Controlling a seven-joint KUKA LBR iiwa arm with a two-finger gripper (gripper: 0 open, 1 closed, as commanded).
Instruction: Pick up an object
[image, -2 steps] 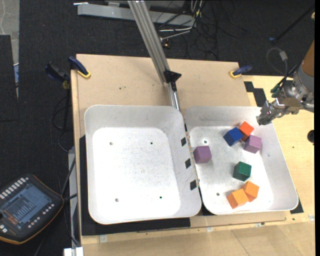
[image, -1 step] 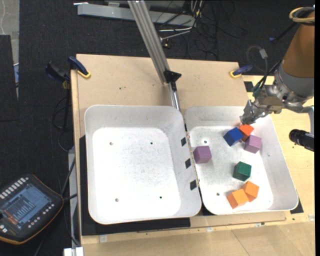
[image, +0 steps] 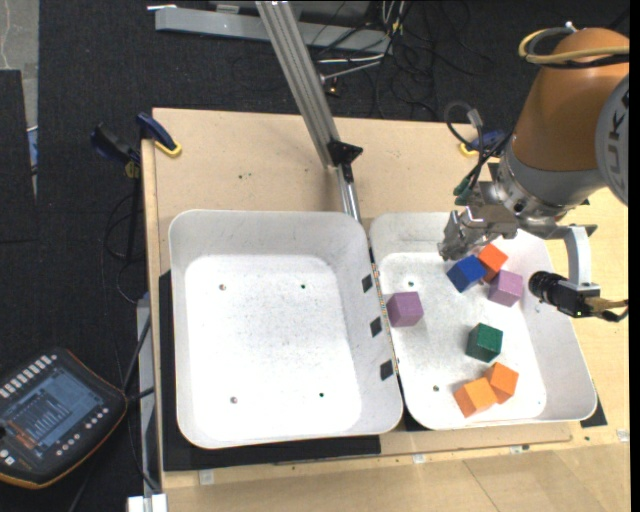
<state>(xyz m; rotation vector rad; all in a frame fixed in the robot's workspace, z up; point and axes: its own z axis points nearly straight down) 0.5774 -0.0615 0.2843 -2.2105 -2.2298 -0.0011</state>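
Six blocks lie in the right bin (image: 560, 395), the gripper (image: 462, 243), its opening unclear, above the blue block (image: 465, 273).

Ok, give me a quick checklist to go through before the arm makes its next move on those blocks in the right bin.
1. Hand over the right bin: ok, it sits at the bin's far end.
2. Target under the hand: ok, the blue block lies just below it.
3. Room around the target: not ok, an orange block and a purple block crowd the blue one.
4. Block held in the hand: cannot tell.
5. Other blocks free of the arm: ok, the green block and the lone purple block stand apart.
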